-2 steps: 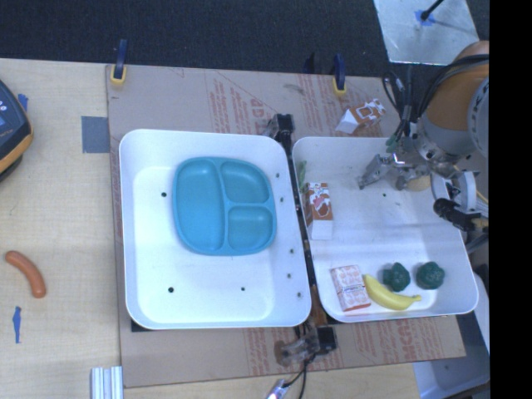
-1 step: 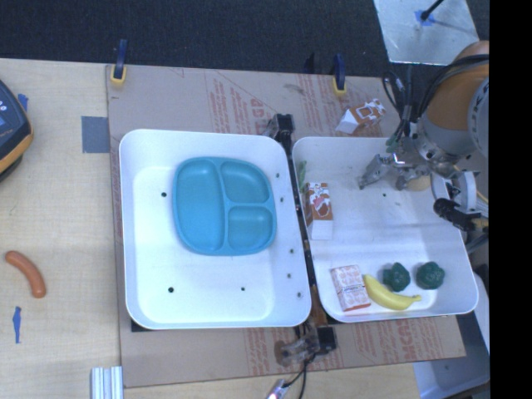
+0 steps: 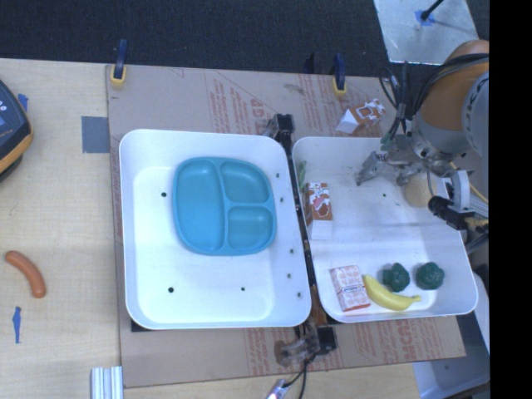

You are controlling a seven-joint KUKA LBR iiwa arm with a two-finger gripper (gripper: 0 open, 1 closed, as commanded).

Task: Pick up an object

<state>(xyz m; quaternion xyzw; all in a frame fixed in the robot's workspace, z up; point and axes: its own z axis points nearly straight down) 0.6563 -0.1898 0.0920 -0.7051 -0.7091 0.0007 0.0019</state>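
Apparently nothing is picked yet: the gripper (image 3: 376,169), jaws spread and holding nothing, hangs at the frame's upper right while the banana (image 3: 389,296) lies untouched at lower right.

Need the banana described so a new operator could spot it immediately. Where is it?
Look in the right white bin, along its near edge. The banana lies there between a red-and-white packet on its left and two dark green lumps on its right. It is the one yellow, curved object there.

A blue divided plate (image 3: 224,205) lies in the left bin (image 3: 137,223), and a sausage (image 3: 26,273) rests on the bench (image 3: 58,223).
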